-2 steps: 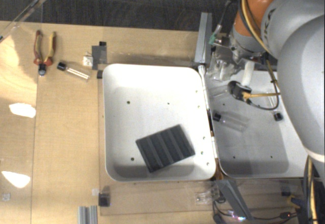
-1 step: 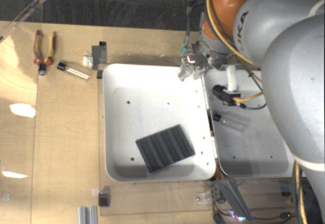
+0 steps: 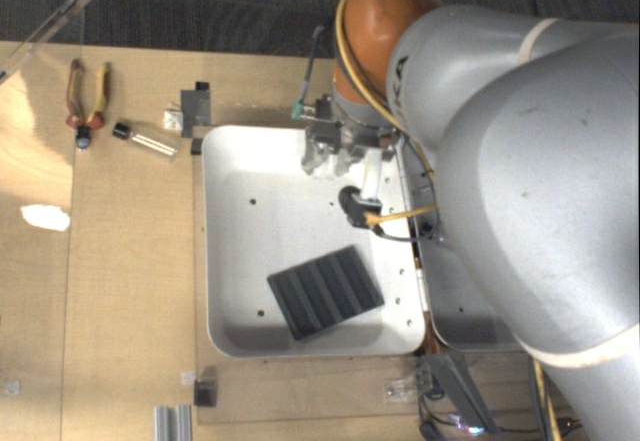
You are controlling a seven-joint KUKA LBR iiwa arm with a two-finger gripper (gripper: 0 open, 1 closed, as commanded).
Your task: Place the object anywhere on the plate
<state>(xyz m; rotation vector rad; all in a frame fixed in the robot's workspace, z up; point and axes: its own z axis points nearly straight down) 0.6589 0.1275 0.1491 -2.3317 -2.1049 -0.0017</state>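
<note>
Hidden for the most part under the bulky grey arm [image 3: 520, 179]: the right bin [image 3: 470, 331], just a strip of its near floor and rim showing beside the left bin [image 3: 206, 259]. Cut off by the right and bottom edges: the arm itself, orange band [image 3: 385, 14] at its top. Poised over the far right part of the left bin: the end effector [image 3: 328, 157], pale and blurred against the white wall, so cannot tell whether clenched or released. Lying flat on the left bin's floor, toward the near right corner and well apart from the end effector: a dark ribbed slab [image 3: 325, 292], set at a slant to the bin walls (ridges plain enough, exact count hard to make out). Out on the tan surface [image 3: 120, 309], far left: red-handled pliers [image 3: 87, 99], and near them a small clear tube [image 3: 148, 139] with a dark cap. At the left bin's far left corner: a black bracket [image 3: 197, 104]. Farther left, a white patch [image 3: 45, 218], glare or scrap, cannot tell which. Too small to read: any marking on the tube or pliers. Just below the orange band, a dark mark on the arm, perhaps lettering, not legible at this slant.
</note>
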